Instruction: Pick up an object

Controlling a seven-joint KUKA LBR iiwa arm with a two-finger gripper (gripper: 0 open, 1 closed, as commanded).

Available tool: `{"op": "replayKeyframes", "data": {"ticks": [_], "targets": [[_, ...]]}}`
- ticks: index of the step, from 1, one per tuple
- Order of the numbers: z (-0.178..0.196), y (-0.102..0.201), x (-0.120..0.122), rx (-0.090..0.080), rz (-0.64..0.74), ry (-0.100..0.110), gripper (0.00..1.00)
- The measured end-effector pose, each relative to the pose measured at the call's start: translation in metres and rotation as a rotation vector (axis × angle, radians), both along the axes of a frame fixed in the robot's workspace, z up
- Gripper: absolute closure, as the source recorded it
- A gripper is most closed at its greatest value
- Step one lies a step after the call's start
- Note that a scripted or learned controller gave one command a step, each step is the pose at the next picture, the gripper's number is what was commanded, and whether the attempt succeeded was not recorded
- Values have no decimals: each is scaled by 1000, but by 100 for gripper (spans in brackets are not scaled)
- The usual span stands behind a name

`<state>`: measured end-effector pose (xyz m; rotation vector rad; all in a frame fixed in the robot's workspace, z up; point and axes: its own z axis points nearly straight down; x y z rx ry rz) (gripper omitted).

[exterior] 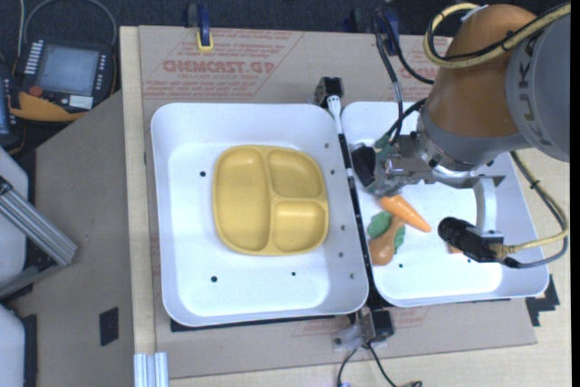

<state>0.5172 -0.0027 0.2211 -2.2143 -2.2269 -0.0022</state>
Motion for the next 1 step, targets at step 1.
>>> {"op": "replayKeyframes", "data": {"ticks": [1], "targets": [[-10,54,-6,0,0,4,100]]}}
